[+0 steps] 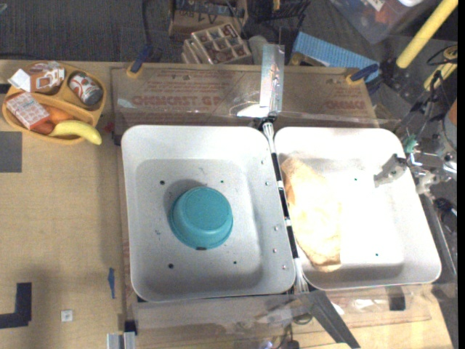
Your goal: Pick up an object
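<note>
camera view: two white bins side by side on the bench point(58, 217). the left bin point(145, 151) holds a teal bowl point(202, 217), upside down, round, sitting a bit left of and below the bin's middle, touching nothing else. the right bin point(407, 253) holds a pale tan cloth point(314, 209), crumpled and lying along the bin's left wall, long axis running from the far end toward the near end of the bin.

the hand point(392, 169) sits at the right bin's far right edge, low over the rim, reaching in from the right. too small and blurred to read the fingers, so cannot tell if it is released or clenched; nothing visibly held.

key relation: both candidates lie to the view's left of the hand. the cloth is the nearer one, across the same bin and slightly toward the near side; the bowl is well apart, past the divider between the bins. judgement: task not started as a grasp, hand clear of both things. cloth is the shorter reach, best pinched across its narrow width; the bowl is smooth and domed, so likely harder to grip.

clutter off the bins: a tray of toy food point(51, 100) at the bench's far left.
</note>
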Robot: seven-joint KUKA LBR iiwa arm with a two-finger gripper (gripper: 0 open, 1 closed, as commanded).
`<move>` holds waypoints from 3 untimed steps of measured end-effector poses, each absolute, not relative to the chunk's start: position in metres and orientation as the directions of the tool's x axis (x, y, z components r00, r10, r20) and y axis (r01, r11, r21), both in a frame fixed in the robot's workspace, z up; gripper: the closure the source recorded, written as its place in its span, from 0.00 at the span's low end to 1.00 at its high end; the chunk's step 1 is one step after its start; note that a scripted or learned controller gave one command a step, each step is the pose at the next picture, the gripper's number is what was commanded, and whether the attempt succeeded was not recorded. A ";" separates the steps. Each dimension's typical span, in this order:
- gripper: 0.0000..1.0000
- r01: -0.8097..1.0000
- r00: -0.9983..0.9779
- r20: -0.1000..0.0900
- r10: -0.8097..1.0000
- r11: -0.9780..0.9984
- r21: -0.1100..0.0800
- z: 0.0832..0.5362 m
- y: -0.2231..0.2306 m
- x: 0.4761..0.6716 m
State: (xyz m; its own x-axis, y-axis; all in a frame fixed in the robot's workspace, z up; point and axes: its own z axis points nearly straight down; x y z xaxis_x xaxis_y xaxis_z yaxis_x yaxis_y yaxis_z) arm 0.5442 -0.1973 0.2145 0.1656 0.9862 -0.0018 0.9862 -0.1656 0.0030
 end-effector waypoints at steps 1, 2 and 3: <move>0.00 0.999 0.051 0.000 0.999 -0.051 -0.001 0.150 -0.187 0.555; 0.00 0.996 -0.089 -0.003 0.996 0.089 0.006 0.088 -0.147 0.611; 0.00 0.895 -0.447 -0.003 0.895 0.447 0.006 0.088 -0.109 0.610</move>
